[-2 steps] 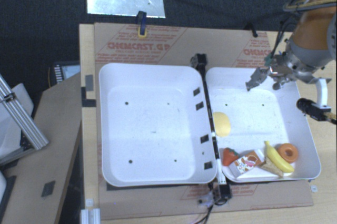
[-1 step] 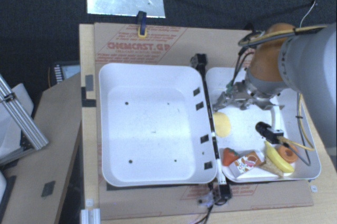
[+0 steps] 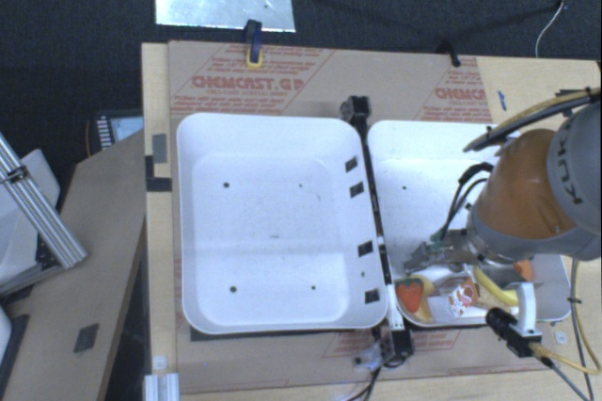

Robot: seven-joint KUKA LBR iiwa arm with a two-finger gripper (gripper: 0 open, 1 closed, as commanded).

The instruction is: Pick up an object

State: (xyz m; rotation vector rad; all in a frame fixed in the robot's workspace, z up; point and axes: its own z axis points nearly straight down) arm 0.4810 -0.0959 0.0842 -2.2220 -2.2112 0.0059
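Several small objects lie along the near edge of the right bin (image 3: 414,164). Among them are a red strawberry-like piece (image 3: 411,295), a yellow banana-shaped piece (image 3: 495,287), a white and red item (image 3: 461,298) and a small orange piece (image 3: 523,269). My gripper (image 3: 435,250) is low in the right bin, just above and behind these objects, nearest the red piece. The arm's grey and orange wrist (image 3: 527,192) hides much of the bin's right side. I see nothing held in the gripper.
The left bin (image 3: 273,220) sits beside the right one, with a black divider strip (image 3: 367,201) between them. A cardboard sheet (image 3: 310,79) lies under both bins. Cables (image 3: 527,343) trail at the lower right near the bench edge.
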